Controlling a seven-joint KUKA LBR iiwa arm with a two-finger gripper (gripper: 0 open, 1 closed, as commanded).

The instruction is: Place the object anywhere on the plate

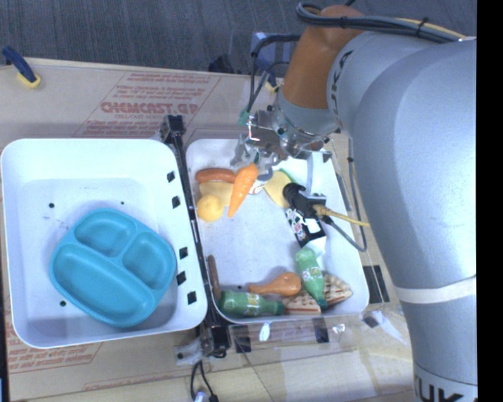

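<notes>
Inside the right bin [253, 243], a lemon [210, 208] sits against its left wall with a sausage [215, 175] just behind. Along the bin's near wall lie a green bottle [250, 303], a drumstick [278, 286] and toast [336, 291].

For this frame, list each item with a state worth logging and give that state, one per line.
Blue three-compartment plastic plate: lying flat in the left white bin, nothing on it.
Orange toy carrot: tilted in the right white bin, top end at the hand; grip unclear.
Yellow toy lemon: resting beside the carrot.
Green plastic bottle: lying on its side.
</notes>
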